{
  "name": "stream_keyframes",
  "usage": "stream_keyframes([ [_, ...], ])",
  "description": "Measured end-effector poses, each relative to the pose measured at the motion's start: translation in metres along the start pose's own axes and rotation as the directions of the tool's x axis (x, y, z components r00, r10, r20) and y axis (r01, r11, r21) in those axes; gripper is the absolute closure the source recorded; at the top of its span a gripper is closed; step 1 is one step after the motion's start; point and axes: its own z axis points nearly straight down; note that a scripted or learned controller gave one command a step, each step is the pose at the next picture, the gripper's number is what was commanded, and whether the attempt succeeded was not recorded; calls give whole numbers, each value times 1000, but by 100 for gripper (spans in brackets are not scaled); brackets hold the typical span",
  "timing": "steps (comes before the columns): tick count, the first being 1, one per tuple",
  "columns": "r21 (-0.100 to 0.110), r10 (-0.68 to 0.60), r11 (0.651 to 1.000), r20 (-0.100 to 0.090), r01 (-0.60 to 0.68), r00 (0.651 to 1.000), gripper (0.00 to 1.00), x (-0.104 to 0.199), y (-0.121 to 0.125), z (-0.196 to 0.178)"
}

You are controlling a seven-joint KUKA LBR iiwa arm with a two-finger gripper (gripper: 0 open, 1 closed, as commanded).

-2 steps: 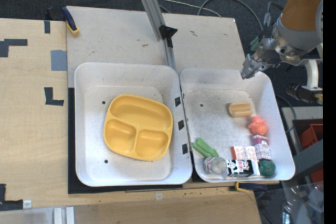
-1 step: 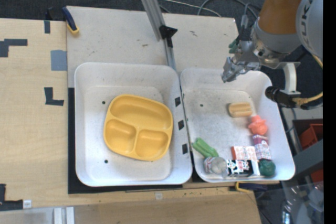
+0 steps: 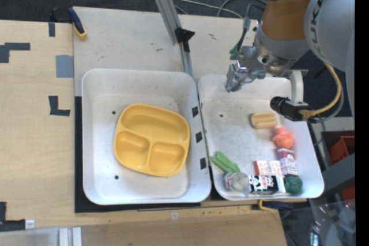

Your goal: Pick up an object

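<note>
The gripper [image 3: 235,82] is hanging over the far left corner of the right bin [image 3: 230,124], above bare floor, with nothing between its fingers; whether those fingers are spread or pressed together cannot be told at this angle.

The candidate objects are lying well apart from it: a tan block [image 3: 263,120] mid-bin, an orange-pink lump [image 3: 283,138] just beyond it, and a crowded cluster along the near wall, including a green vegetable [image 3: 223,162], small cartons [image 3: 269,168] and a dark green ball [image 3: 293,183].

Risks, as judged: a descent here is likely closing on nothing. In the cluster, items are touching, so the fingers may be nudging neighbours or pinching two at once.

The yellow divided tray [image 3: 152,139] is sitting in the left bin [image 3: 92,124]. The carton labels are too small to read.
</note>
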Motion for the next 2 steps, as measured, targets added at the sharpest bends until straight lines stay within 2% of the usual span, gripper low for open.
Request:
stream_keyframes([
  [1,1,0,1000,1,0,1000,100,51,-15,1],
  [2,3,1,1000,1,-1,1000,100,95,-31,18],
])
